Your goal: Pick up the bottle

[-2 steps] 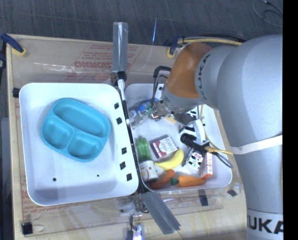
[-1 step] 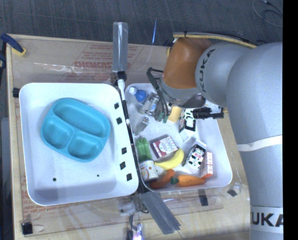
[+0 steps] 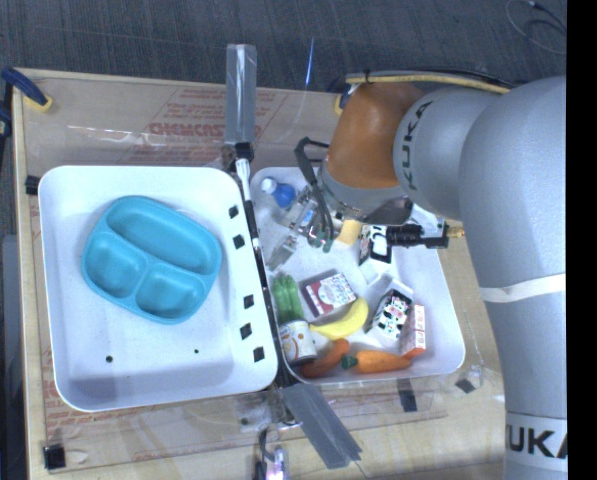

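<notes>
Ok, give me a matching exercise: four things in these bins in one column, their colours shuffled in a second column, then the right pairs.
Things:
1. tray
2. banana
3. carrot
4. bottle cap

Colours:
A. orange
B. dark blue
C. light blue
D. yellow

Pairs: 1-C, 2-D, 3-A, 4-B

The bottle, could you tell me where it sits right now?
The bottle lies at the far left corner of the right bin, just left of the gripper and beyond the banana.
</notes>
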Robot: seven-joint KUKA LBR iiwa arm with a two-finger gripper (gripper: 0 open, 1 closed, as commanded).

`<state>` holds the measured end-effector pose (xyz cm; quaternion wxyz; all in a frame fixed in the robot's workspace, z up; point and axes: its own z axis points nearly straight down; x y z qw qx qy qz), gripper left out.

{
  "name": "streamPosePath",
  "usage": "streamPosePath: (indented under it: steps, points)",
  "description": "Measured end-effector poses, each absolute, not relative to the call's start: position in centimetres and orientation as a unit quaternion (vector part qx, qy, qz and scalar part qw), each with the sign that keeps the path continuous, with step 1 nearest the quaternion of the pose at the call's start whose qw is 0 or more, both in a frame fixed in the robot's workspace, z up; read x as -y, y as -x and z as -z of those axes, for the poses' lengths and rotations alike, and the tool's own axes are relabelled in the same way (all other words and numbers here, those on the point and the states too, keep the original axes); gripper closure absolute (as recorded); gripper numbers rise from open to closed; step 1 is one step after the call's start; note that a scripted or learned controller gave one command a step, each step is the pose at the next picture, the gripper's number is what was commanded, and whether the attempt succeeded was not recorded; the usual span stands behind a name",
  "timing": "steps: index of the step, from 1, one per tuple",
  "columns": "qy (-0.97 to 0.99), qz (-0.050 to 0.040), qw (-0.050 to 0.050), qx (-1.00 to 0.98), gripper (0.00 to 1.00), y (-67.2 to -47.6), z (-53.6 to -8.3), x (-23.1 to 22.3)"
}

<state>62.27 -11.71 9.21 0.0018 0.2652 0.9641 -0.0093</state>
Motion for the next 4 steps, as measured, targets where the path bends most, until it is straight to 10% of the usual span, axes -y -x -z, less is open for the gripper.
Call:
streamPosePath:
  steps: [1,2,3,4]
  points:
    - [-0.263,0.0051,0.003,-0.965,1.0,-62.5,-10.3,11.2]
    - [-0.353,0.0,0.002,-0.936,1.0,-57.4,-25.2,5.1]
    - [-0.335,-0.0018,0.007,-0.942,1.0,-54.8,-9.9,11.8]
    - [-0.301,-0.0003,0.002,-0.954,1.0,-56.1,-19.3,0.8]
